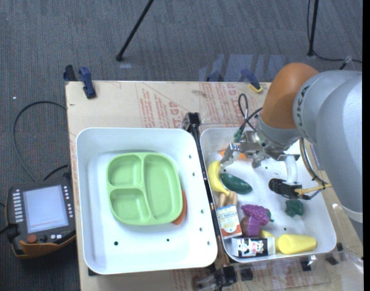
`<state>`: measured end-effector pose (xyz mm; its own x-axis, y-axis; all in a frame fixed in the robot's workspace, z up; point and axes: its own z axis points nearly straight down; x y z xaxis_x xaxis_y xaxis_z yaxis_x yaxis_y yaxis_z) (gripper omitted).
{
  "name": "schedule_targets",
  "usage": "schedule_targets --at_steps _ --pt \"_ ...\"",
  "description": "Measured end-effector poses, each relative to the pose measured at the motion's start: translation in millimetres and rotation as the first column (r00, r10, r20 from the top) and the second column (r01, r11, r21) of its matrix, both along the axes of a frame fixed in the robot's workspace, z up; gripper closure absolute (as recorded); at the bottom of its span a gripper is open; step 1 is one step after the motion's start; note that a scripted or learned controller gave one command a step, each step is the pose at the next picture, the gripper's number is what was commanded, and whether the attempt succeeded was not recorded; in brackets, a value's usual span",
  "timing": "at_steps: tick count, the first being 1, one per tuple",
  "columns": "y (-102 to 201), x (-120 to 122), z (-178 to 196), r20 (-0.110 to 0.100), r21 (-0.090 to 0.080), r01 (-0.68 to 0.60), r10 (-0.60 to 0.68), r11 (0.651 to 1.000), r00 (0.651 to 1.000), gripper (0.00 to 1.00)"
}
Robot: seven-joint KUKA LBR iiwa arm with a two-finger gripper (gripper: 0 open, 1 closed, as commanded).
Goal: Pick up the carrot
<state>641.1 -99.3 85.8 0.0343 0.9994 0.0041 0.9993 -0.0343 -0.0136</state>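
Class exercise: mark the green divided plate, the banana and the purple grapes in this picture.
green divided plate (144,188): camera view, central divider.
banana (216,177): camera view, middle of its curve.
purple grapes (255,213): camera view, top of bunch.

The grey arm (333,132) enters from the right of the camera view, its orange band (285,96) sitting above the wrist, and bends downward so that the gripper (248,153) is positioned low, with wrist cabling looped beside it.
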Motion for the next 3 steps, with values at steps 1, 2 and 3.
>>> schedule_targets --at_steps 1,2,3 --pt "-66.0 3.4 10.5 0.013 -0.004 0.207 -0.207 0.978 0.978 0.00" --pt "-8.1 3.0 1.3 0.006 -0.003 0.430 -0.430 0.903 0.903 0.00" --pt "-32.8 2.7 1.1 0.006 -0.007 0.722 -0.722 0.692 0.692 0.00"
